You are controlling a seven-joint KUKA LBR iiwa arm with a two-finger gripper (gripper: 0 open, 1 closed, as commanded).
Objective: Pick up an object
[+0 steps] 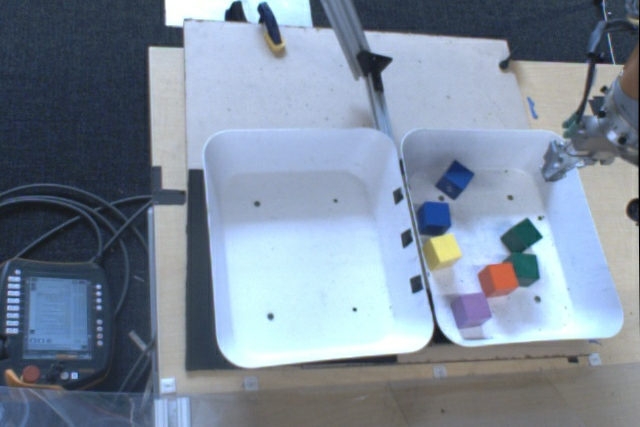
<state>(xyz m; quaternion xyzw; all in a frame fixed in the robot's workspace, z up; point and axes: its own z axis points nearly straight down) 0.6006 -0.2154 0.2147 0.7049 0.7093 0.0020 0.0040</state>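
We see the gripper (556, 161) poised over the right bin's (590, 245) far right rim; jaw state cannot be determined. Clear floor separates it from the green block (521, 235).

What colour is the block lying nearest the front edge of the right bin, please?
Light purple block, seen in the camera view.

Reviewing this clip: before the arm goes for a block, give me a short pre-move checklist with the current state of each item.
1. Targets present: ok. The right white bin holds two blue cubes, a yellow cube, an orange cube, two green cubes and a purple cube.
2. Gripper over that bin: ok, at its upper right rim.
3. Gripper above a cube: not ok; none lies under it.
4. Isolated target: ok; upper blue cube stands apart.
5. Orange and lower green cubes separated: not ok, touching.
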